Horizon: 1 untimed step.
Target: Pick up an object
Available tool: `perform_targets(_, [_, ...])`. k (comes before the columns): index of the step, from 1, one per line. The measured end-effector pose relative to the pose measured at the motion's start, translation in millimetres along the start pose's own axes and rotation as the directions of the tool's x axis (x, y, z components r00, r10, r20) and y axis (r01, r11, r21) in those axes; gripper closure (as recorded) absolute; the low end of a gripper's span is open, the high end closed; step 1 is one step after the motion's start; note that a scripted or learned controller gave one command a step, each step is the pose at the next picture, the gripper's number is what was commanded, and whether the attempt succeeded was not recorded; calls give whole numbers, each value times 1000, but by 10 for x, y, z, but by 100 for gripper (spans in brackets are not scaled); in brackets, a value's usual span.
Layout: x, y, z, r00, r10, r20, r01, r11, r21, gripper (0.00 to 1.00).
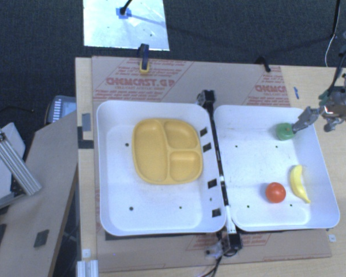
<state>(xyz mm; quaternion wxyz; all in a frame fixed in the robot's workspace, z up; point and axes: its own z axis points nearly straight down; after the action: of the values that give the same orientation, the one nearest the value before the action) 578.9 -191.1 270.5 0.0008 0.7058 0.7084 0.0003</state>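
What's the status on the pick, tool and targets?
Tool at right bin's far right corner, touching green object; grasp unconfirmed. Orange ball and banana lie untouched nearer the front. Nothing obstructing.

Beneath me lies dark blue carpet with a shiny metal plate on it; my wooden counter carries a printed cardboard sheet.

— What sits in the left bin?
— A yellow divided tray, near its middle.
— And along the surface's far edge?
— A yellow clamp, with a shiny metal sheet beyond it.
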Motion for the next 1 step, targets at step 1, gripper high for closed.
perform_targets(1, [37, -39, 429, 1000, 2, -1, -2, 1000, 3, 0])
